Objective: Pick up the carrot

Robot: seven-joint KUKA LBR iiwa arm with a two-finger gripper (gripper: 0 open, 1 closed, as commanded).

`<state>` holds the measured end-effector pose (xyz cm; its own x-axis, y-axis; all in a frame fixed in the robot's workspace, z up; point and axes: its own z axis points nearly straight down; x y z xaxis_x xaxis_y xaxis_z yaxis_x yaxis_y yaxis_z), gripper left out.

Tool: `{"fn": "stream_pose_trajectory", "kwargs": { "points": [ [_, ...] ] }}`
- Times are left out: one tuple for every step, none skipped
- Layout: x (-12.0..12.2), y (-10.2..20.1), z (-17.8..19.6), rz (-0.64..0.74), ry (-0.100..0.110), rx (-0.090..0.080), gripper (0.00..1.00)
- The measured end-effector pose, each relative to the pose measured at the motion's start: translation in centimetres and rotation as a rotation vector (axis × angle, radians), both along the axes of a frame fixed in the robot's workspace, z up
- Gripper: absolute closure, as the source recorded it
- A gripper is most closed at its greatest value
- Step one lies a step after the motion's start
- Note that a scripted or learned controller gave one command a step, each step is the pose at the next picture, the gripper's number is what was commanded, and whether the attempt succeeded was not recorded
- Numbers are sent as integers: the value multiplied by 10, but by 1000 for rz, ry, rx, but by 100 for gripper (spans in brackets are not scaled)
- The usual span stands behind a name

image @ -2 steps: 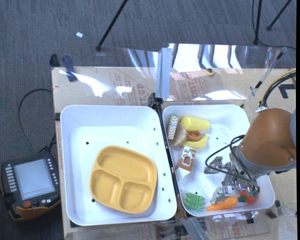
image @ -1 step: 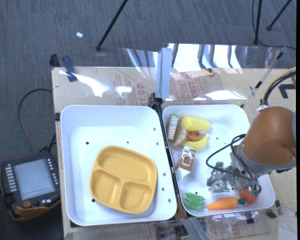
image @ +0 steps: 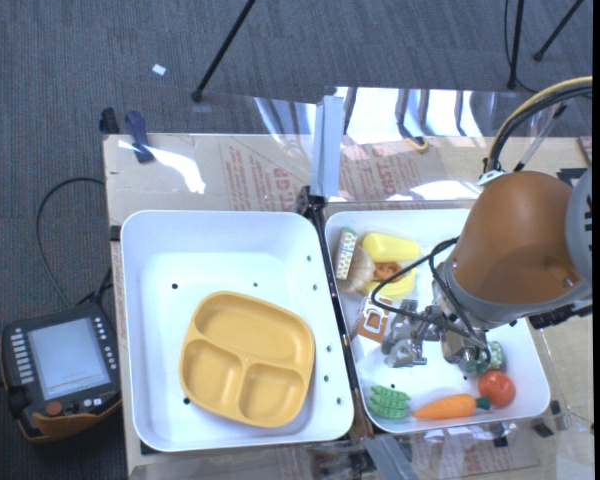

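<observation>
Orange carrot lies at the right bin's front edge, beside a tomato; above it hangs the gripper, grip state unreadable

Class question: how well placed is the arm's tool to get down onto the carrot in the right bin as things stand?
Probably well placed: the tool hangs just above the carrot, which lies uncovered near the front wall, with a tomato and a green toy crowding its ends.
</observation>
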<state>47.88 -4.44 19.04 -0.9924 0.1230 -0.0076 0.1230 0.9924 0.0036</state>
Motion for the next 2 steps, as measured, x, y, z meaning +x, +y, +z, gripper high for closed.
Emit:
{"fn": "stream_pose_trajectory", "kwargs": {
  "points": [
    [-2, -3, -3, 449, 6, -3, 100],
    [87, -14, 69, 638, 2, -4, 100]
  ]
}}
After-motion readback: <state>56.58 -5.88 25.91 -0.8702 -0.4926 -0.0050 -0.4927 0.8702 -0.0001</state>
